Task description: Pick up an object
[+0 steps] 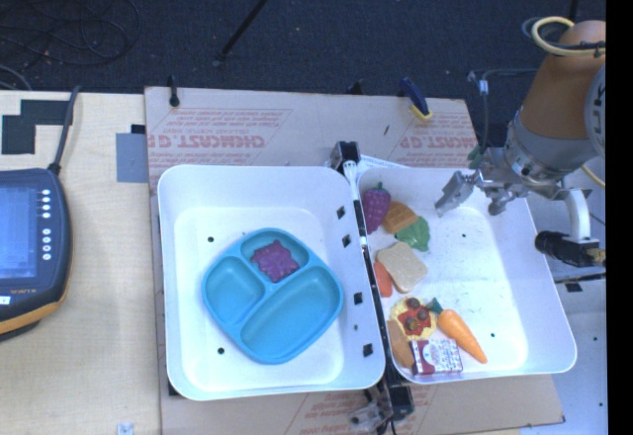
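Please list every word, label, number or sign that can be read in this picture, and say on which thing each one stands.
Red print on the cardboard sheet under the bins: it stands upside down and mirrored, too blurred to read with certainty.
Red print on the cardboard's front edge: too small to read.
Small red and white carton in the right bin: it bears a label, too small to read.
Handheld control pendant at the left: screen and buttons, no legible text.

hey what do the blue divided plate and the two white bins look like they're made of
The blue divided plate looks like molded plastic: one even color, rounded compartment walls, a soft sheen. The two white bins, left bin and right bin, also seem thin formed plastic, with smooth rounded corners and a glossy, uniform surface, though the picture cannot confirm it.
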You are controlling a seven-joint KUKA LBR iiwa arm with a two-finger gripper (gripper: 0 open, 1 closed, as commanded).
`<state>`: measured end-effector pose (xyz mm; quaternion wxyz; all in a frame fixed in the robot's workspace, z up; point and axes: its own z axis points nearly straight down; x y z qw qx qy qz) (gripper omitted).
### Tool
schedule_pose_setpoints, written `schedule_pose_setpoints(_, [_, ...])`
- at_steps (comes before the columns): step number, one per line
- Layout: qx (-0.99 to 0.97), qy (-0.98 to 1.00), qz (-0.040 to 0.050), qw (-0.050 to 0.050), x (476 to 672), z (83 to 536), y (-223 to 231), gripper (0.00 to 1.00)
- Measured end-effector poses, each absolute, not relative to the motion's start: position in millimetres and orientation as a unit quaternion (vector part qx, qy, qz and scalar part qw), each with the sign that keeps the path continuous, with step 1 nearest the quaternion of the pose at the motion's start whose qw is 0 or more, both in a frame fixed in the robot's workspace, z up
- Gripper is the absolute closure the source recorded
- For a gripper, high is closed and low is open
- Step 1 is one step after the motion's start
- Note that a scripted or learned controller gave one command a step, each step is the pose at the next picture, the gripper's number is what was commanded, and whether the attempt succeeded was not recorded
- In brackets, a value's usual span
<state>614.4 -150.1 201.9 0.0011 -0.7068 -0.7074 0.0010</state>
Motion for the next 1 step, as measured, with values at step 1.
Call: schedule_pose_setpoints(1, [-0.706, -0.708, 0.0, 0.005, 644.4, 92.3, -109.7, 0.0])
